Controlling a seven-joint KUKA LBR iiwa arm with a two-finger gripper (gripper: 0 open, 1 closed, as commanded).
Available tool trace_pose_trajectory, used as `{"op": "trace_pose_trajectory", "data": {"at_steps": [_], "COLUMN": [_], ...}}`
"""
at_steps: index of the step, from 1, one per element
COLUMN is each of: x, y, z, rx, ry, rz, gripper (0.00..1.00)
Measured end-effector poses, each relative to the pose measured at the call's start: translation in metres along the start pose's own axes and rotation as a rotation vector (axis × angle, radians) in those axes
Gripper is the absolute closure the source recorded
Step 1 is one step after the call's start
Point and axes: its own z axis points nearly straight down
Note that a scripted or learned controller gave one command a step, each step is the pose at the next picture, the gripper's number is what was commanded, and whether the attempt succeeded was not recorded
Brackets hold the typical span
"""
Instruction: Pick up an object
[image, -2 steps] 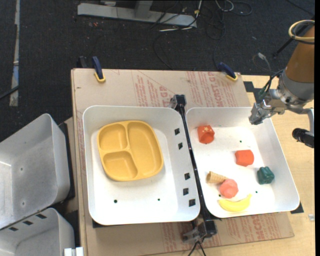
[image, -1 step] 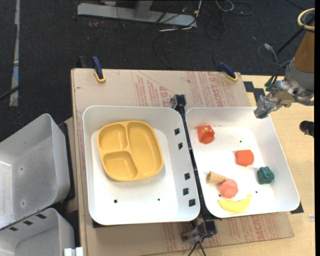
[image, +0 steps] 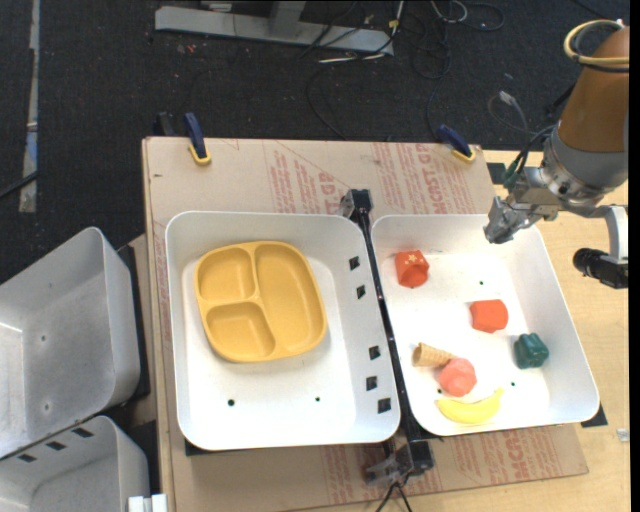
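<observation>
Small red block (image: 411, 268) (faceted, matte)

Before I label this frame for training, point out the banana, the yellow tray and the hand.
banana (image: 470, 408), camera view, middle of its curve.
yellow tray (image: 262, 300), camera view, centre divider.
hand (image: 497, 232), camera view, its tip.

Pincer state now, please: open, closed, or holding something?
Pincer: cannot be told; it hangs over the right bin's far edge, nothing visible in it.
</observation>
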Motion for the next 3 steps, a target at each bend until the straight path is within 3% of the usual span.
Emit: {"op": "trace_pose_trajectory", "data": {"at_steps": [3], "x": [0.149], "y": [-0.036], "z": [-0.008], "rx": [0.002], "ry": [0.001], "rz": [-0.002], "gripper": [1.00]}}
